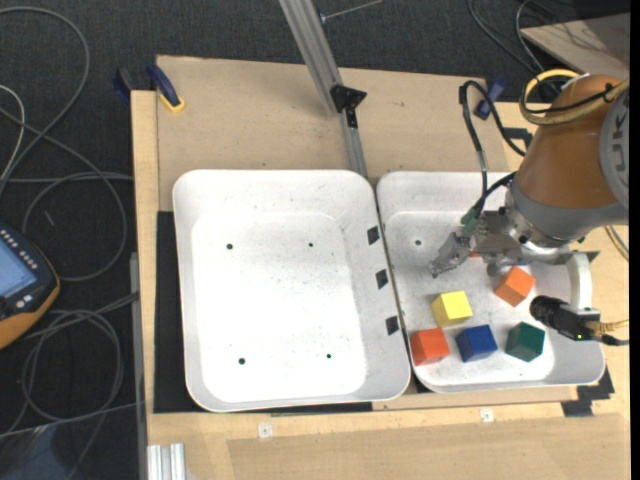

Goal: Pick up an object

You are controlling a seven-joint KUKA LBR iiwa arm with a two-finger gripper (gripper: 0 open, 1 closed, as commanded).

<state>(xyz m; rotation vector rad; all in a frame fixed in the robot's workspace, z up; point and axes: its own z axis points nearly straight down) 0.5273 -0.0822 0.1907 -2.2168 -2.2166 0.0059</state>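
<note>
Several small blocks lie in the right bin (400, 203): a yellow block (452, 306) in the middle, an orange-red block (430, 344), a blue block (477, 341) and a green block (525, 341) in a row along the front, and an orange block (515, 285) at the right, partly under the wrist. My gripper (450, 254) hangs low over the bin's bare floor, just behind the yellow block and left of the orange one. No block is seen in it.
The left bin (270, 193) sits beside the right one. A slanted metal post (320, 58) rises behind the bins. A black part (560, 316) on the arm overhangs the green block. Cables lie on the floor at left.
</note>
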